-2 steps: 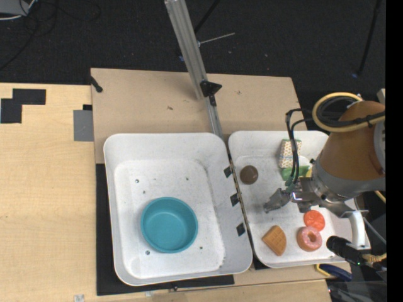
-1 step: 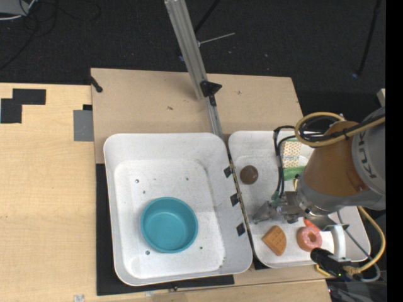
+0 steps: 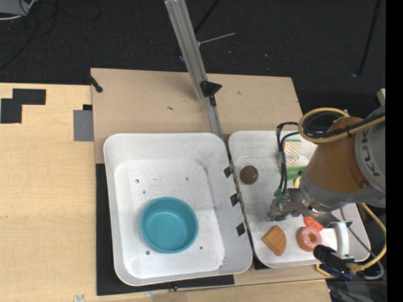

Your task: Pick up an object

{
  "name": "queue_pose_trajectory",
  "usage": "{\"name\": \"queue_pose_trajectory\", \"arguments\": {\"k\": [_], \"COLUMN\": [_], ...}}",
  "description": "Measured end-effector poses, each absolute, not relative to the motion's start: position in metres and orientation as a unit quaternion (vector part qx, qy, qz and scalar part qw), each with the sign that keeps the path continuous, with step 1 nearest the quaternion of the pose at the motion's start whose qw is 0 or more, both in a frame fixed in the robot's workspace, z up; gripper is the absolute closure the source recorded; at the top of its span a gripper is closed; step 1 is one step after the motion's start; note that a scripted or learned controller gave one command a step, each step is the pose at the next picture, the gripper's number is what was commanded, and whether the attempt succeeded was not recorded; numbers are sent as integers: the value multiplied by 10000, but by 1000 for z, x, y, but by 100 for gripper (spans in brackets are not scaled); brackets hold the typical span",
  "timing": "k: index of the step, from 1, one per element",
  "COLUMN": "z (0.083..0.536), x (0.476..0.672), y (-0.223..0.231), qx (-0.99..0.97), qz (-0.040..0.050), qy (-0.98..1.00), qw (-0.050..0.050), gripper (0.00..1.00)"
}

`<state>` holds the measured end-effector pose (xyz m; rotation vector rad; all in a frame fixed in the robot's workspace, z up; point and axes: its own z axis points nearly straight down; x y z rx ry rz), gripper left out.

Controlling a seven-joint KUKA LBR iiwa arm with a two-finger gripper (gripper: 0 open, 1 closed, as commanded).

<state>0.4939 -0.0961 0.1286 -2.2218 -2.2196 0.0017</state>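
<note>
The arm [image 3: 343, 162] is bent low over the right bin [image 3: 258, 145], and the hand [image 3: 280, 211] is seen close above the bin floor, near the middle of that bin. Whether the hand is wide or narrow cannot be told, since it is dark and partly blurred, and nothing is seen gripped in it.

Several candidates lie in the right bin. A brown ball [image 3: 249, 174] rests near the bin's left wall, apart from the hand. A tan wedge [image 3: 274, 240] lies just below the hand, and a pink ring [image 3: 309, 238] lies beside it to the right. A red piece [image 3: 313, 221] shows above the ring, and a pale patterned item [image 3: 292, 150] is partly hidden behind the arm. In the left bin [image 3: 126, 153] a teal bowl [image 3: 169, 224] sits well away from the hand.

The step in hand is judged to be the approach or descent, with no grasp yet made. The wedge appears the nearest target. For the next move, the hand would need to be centred over one item, lowered to the floor and closed before any lift is attempted.
</note>
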Motion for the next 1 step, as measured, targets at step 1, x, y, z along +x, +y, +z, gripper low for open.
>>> {"name": "queue_pose_trajectory", "arguments": {"k": [1], "z": [190], "x": [499], "y": [-95], "qx": [-7071], "qz": [-13], "qy": [-7071], "qw": [-17], "gripper": [100]}}
